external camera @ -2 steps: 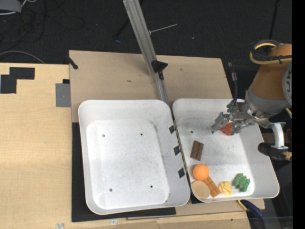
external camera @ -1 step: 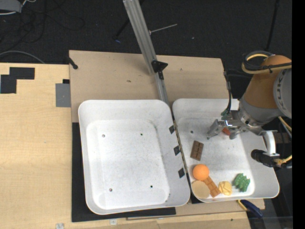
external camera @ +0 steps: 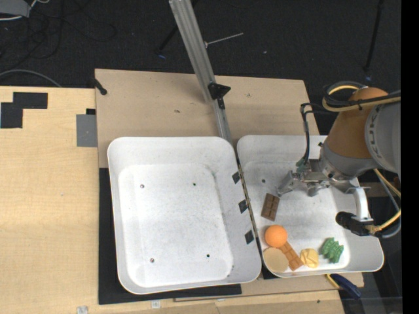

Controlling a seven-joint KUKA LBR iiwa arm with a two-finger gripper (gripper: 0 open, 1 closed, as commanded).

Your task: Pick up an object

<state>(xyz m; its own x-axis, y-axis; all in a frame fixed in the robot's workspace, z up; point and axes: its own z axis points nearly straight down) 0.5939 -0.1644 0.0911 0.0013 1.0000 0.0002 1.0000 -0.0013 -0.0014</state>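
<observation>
The left bin [external camera: 171,211] sat well left of the jaws. In the right bin [external camera: 291,150], a brown block [external camera: 270,206] lay just below-left of the gripper [external camera: 288,184], whose jaw state I could not tell. Further below lay an orange ball [external camera: 275,235], yellow piece [external camera: 309,258] and green piece [external camera: 332,249].

One fixed overhead camera looks slantwise down on both bins [external camera: 177,175].
</observation>
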